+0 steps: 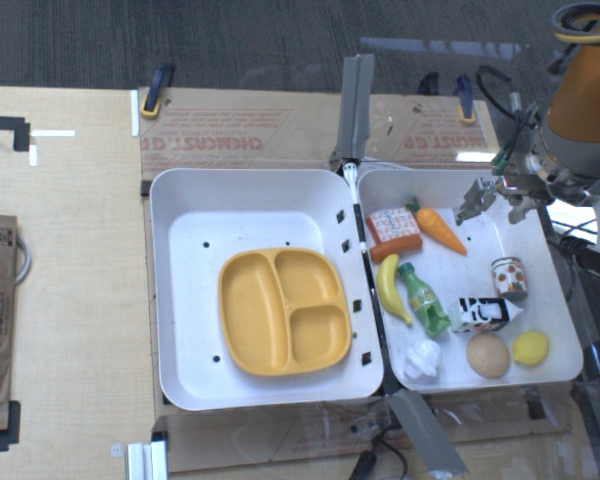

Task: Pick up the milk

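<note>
Your gripper hangs over the far right part of the right bin, its fingers spread apart with nothing between them. You'll find the milk well apart from it, nearer the front, lying on its side between the green bottle and the small can, just behind the egg.

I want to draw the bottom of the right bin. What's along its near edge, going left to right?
Crumpled white wrapper → tan egg-shaped ball → round yellow lemon. The black-and-white milk carton lies just behind the egg.
</note>
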